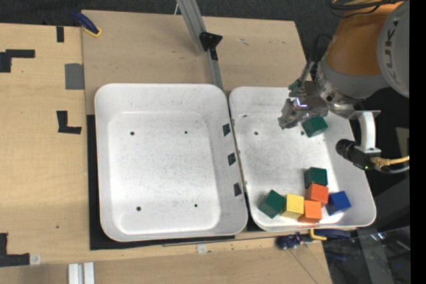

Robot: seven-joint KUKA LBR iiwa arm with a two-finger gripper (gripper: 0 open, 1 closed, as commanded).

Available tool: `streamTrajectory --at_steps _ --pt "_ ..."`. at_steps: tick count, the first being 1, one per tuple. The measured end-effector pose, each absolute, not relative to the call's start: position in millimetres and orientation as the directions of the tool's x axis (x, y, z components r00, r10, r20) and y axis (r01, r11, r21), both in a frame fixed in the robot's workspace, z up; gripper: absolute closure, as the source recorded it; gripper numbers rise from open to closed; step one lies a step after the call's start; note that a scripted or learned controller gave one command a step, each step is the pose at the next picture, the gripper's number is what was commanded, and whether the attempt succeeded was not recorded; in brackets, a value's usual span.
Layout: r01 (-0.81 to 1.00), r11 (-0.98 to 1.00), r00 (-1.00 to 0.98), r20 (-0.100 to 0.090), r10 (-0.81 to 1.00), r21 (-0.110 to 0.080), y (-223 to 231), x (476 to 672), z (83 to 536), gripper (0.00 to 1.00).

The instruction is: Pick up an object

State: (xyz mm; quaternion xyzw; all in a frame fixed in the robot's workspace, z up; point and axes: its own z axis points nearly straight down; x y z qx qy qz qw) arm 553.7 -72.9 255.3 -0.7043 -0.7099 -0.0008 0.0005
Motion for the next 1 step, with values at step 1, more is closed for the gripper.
streamTrajectory --at_steps 1 --pt "1.0 0.007 -0.007 0.001 1.0 -0.001 -27.3 556.7 255.5 1.0"
